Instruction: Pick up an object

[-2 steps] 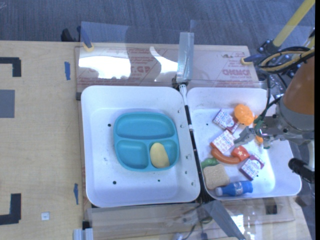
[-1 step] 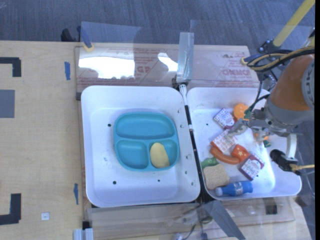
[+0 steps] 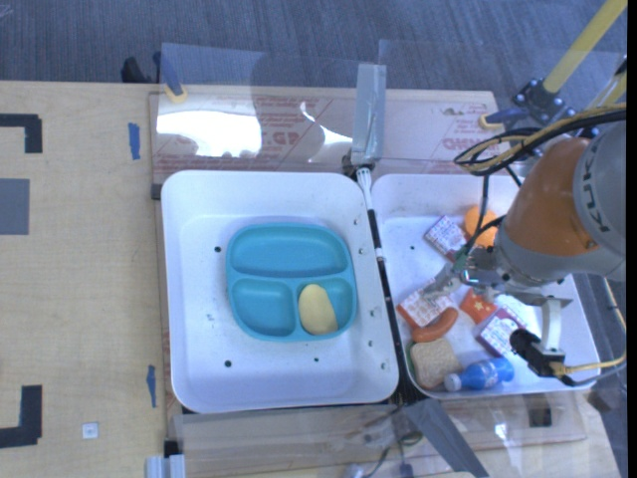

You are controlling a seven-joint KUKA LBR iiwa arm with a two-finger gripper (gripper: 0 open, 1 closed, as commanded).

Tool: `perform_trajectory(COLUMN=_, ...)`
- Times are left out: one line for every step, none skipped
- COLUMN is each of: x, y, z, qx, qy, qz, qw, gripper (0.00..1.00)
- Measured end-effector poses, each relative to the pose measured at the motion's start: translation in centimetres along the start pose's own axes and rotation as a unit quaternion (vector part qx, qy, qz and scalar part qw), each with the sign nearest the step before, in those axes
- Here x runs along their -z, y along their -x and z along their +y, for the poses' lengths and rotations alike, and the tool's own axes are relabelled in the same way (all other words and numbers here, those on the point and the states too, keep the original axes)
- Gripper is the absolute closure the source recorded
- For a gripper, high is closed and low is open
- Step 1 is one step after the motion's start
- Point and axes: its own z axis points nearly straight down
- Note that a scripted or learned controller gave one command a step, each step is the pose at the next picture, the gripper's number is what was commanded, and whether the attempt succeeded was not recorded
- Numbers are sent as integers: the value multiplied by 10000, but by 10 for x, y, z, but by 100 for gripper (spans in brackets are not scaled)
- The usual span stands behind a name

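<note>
From the fixed overhead camera, the grey arm with its orange band (image 3: 545, 207) reaches in at the right of the frame, its two-finger gripper (image 3: 450, 279) low over the right-hand white bin (image 3: 398, 229); whether its jaws are open or closed cannot be told. Below it lie a red-and-white packet (image 3: 425, 310), a tan sponge-like block (image 3: 432, 360) and a blue plastic bottle (image 3: 482, 374). In the left white bin (image 3: 189, 267), a teal divided tray (image 3: 289, 277) holds a yellow potato-shaped object (image 3: 318, 309) in its lower-right compartment.

Grey arm (image 3: 557, 217) from the right, tool (image 3: 450, 279) low, tilted leftward
</note>
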Motion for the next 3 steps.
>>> perform_trajectory(x=11, y=-2, z=2, qx=-3, qy=22, qz=23, qw=10000, gripper=100)
perform_trajectory(x=11, y=-1, z=2, qx=-6, qy=23, qz=18, qw=10000, gripper=0)
perform_trajectory(x=93, y=-36, z=-18, qx=521, qy=-88, qz=20, qw=9986, gripper=0)
